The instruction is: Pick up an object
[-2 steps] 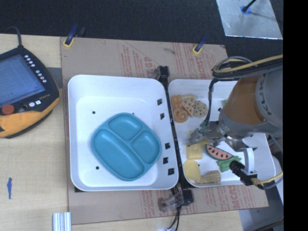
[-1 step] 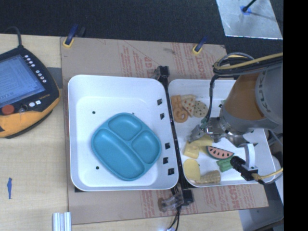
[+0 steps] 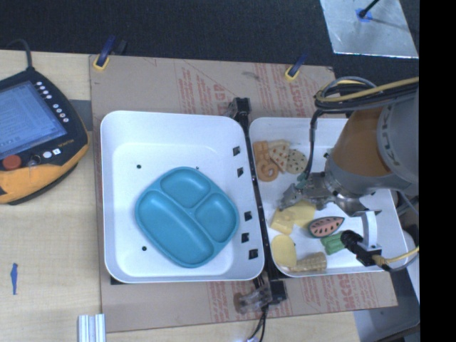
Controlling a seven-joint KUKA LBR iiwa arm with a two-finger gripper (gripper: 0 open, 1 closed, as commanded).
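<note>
The task looks not finished: every object lies on the floor of the right bin (image 3: 265,130), and nothing is lifted. The arm (image 3: 370,144) reaches in from the right side of the bench and its gripper (image 3: 298,191) is low in the middle of the right bin, at the far edge of a yellow wedge (image 3: 293,216). I judge that this is the approach or the grasp step, so the closing and the lifting are left to do.

How the jaws stand I cannot tell, because the tip is small and dark against the toys. I see no object between them. The tip seems to touch or nearly touch the wedge, but I cannot say which.

Near the far left corner of the right bin lie a pretzel (image 3: 267,161) and a waffle (image 3: 291,159). Toward the near edge are a melon slice (image 3: 325,226), a green piece (image 3: 332,244), a yellow round piece (image 3: 283,249) and a corn cob (image 3: 308,263).

The left bin (image 3: 114,137) holds a blue tray (image 3: 187,216). A pendant (image 3: 35,144) lies at the left edge of the bench
</note>
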